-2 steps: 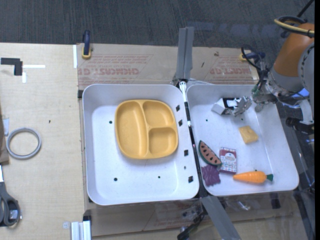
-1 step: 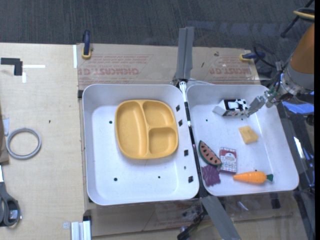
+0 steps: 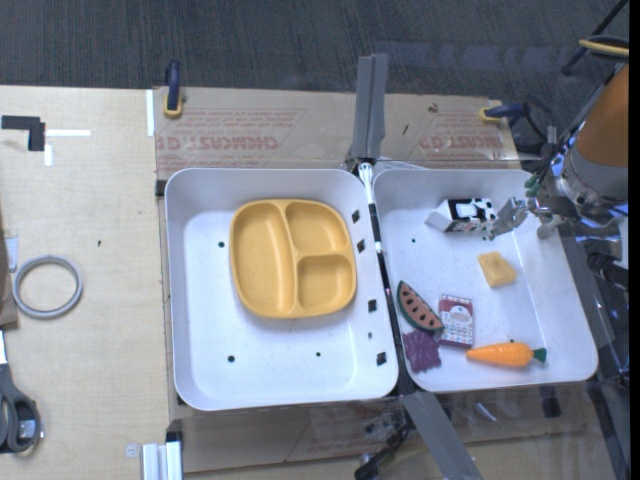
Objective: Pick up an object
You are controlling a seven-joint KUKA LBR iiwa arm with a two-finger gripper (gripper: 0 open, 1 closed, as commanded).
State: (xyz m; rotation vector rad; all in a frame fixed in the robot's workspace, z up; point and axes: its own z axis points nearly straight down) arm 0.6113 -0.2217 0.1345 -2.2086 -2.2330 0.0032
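White plastic makes up two shallow bins side by side on the bench (image 3: 80, 198). The left bin (image 3: 200, 348) holds a yellow plate (image 3: 293, 258) with three parts, and there is bare floor all around the plate. The right bin (image 3: 560, 308) holds small toys. A black and white cow toy (image 3: 466, 213) lies at about 12 o'clock in that bin, near the top wall. A tan block (image 3: 496, 269) sits near the middle. A watermelon slice (image 3: 418, 308) and purple grapes (image 3: 421, 351) lie at about 8 o'clock, close to the left wall. A small red box (image 3: 457, 319) lies just beside them; it has print on it, too small to read. An orange carrot (image 3: 505, 355) lies at 6 o'clock by the bottom wall. The tool (image 3: 525, 213) hangs over the bin at about 2 o'clock, just right of the cow, and I cannot tell how it is set. Brown cardboard (image 3: 240, 133) behind the bins has red writing that looks backwards and cannot be read. A grey tape ring (image 3: 45, 286) lies far out on the bench at 9 o'clock.
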